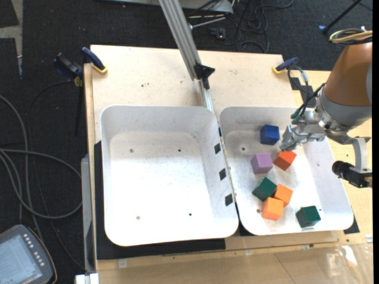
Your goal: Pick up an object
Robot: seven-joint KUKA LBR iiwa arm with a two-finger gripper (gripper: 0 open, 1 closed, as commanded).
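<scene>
Hand low over the red block in the right bin

The hand (290, 145) sits just above the red block (285, 159) near the right bin's (331, 182) middle — whether it grips anything, I cannot tell. A blue block (269, 134) lies toward the far edge, a purple block (261, 163) beside the red — two orange and two green blocks sit nearer the front edge.

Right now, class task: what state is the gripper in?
Gripper: cannot be told whether open or closed; it sits low in the right bin, just above the red-orange cube, beside the blue cube.
</scene>
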